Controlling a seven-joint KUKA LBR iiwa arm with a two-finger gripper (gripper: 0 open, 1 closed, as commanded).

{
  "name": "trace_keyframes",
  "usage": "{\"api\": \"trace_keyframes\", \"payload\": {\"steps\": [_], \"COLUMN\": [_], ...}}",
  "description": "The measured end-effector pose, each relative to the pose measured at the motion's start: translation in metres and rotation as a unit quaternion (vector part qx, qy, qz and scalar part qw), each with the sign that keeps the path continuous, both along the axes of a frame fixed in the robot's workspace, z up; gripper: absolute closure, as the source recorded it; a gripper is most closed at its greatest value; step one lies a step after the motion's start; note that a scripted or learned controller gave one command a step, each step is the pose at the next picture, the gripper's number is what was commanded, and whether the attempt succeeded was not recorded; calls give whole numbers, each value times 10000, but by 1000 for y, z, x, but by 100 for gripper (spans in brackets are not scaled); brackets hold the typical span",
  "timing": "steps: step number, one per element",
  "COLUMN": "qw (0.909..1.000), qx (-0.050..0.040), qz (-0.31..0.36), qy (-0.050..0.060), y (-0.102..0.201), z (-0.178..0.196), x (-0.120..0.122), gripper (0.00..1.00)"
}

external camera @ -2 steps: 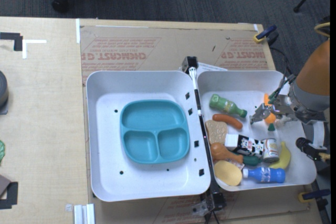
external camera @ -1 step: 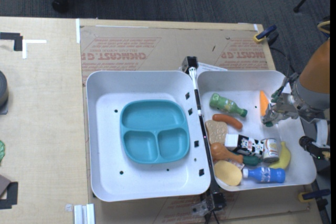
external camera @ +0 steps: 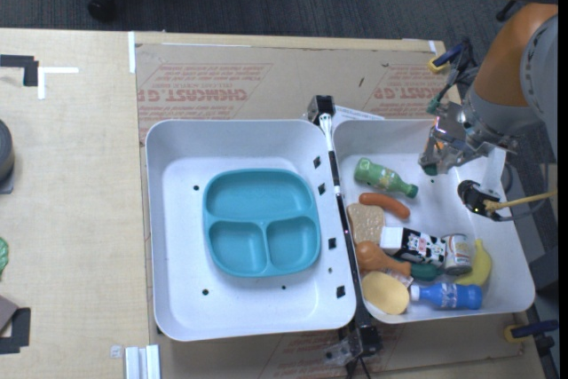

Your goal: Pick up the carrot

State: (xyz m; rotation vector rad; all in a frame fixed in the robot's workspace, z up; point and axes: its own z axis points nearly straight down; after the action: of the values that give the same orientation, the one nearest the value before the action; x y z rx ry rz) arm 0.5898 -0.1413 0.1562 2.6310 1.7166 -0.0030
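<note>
The carrot (external camera: 384, 205), a short orange-red stick, lies in the right bin (external camera: 417, 136) a little left of its middle. It sits just below a green bottle (external camera: 383, 177) and above a slice of bread (external camera: 364, 223). My gripper (external camera: 436, 161) hangs over the back of the right bin, up and to the right of the carrot and apart from it. The grey arm with its orange band (external camera: 515, 49) comes in from the right edge.
The left bin (external camera: 169, 217) holds a teal three-part plate (external camera: 262, 222). At the front of the right bin lie a drumstick (external camera: 376, 256), a milk carton (external camera: 419, 245), a can (external camera: 457, 253), a banana (external camera: 480, 266), a blue bottle (external camera: 448, 296) and a yellow round piece (external camera: 385, 293).
</note>
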Motion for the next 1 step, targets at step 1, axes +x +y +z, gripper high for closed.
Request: {"api": "trace_keyframes", "payload": {"steps": [1], "qw": [10000], "qx": [-3], "qz": [5], "qy": [4], "y": [0], "z": [0], "x": [0], "gripper": [0]}}
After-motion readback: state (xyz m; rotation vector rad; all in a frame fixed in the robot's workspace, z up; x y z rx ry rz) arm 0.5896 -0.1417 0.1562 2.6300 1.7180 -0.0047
